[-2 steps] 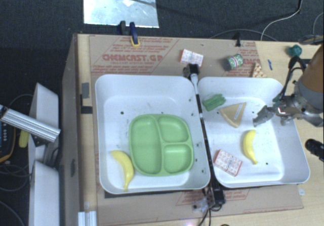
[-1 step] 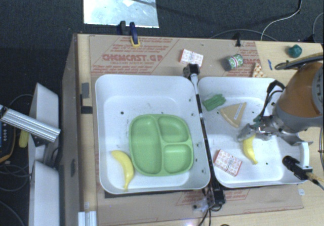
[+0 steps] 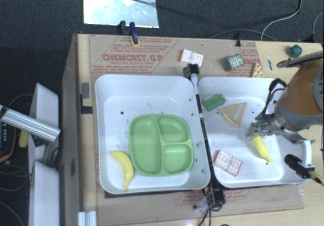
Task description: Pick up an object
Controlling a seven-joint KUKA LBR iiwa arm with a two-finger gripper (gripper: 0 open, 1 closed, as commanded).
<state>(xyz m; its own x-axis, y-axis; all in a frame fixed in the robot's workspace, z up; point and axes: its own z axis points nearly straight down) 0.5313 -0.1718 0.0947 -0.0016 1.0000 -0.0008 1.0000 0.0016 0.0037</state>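
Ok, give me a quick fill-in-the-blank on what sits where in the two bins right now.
1. The green three-compartment plastic plate lies in the ___ white bin.
2. The claw hangs over the ___ white bin, right above a small yellow toy banana.
3. A larger yellow toy banana lies by the plate's lower-___ edge.

Missing: left; right; left

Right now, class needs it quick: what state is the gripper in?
Gripper: low in the right bin, at the top end of a yellow piece; open or shut cannot be told.
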